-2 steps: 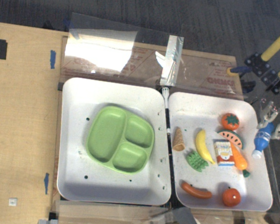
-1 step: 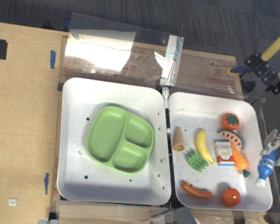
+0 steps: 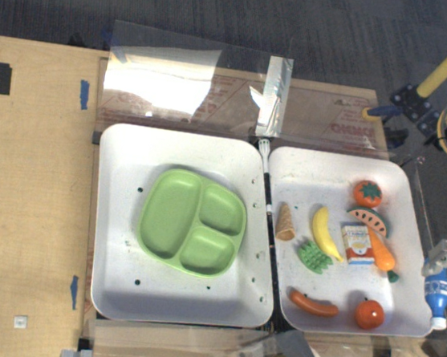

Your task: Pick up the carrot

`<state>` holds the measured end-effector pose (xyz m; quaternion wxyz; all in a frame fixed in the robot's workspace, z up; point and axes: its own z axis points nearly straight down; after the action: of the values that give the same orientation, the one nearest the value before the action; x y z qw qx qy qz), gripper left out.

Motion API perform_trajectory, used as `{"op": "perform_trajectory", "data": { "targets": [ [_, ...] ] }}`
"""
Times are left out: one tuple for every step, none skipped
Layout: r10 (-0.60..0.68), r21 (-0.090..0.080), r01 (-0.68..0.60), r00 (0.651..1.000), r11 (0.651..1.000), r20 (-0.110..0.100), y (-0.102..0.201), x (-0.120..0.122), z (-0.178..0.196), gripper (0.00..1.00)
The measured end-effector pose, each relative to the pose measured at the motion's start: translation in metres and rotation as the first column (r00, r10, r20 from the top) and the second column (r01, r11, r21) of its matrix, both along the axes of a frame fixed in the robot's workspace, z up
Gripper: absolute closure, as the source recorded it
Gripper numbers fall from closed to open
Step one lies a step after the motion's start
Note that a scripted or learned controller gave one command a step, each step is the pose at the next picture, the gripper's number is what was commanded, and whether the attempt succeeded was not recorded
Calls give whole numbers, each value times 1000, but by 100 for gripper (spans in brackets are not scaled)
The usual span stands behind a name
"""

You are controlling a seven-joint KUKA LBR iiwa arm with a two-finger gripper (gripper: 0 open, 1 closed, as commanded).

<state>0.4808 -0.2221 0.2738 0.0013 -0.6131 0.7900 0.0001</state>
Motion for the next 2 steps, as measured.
{"op": "perform_trajectory", "data": {
  "targets": [
    [307,-2,-307,952,952,5,0,31,29,100],
    [516,-1,-516,856,856,4,3,60,19,100]
  ]
}}
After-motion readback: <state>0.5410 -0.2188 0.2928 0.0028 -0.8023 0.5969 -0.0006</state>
